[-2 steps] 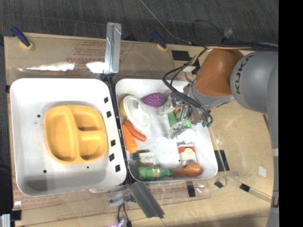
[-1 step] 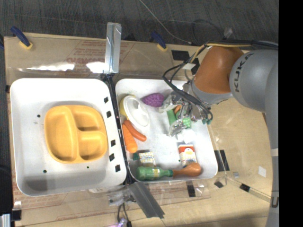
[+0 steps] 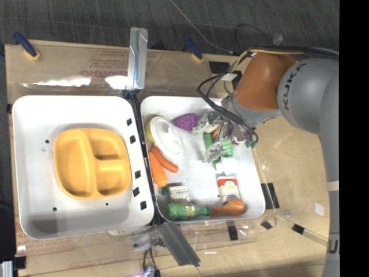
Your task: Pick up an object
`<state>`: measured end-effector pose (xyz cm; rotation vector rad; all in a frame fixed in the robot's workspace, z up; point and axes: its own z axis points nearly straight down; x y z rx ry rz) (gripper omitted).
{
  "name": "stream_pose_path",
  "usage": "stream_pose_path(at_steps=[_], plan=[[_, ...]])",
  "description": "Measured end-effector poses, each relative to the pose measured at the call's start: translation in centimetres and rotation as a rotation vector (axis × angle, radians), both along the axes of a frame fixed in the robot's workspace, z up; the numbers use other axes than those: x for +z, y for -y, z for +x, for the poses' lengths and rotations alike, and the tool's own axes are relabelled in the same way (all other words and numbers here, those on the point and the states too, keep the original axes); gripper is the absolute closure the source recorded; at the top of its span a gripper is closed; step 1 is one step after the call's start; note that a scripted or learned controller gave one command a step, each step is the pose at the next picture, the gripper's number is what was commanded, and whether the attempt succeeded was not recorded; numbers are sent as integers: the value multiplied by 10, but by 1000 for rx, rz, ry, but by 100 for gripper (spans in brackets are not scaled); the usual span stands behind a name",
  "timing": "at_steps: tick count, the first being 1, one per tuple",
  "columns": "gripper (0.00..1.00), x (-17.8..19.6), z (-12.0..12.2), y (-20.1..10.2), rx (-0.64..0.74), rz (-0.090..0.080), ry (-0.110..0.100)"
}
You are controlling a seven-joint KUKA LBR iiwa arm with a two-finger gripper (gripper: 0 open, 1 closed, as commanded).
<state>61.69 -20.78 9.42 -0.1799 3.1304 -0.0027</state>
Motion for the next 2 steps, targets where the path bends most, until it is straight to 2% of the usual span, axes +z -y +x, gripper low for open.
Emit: stream_pose_path(at_steps=[1, 2], plan=[[0, -2, -3, -15, 5, 2, -6], [0, -1, 7, -23, -2, 1, -3]])
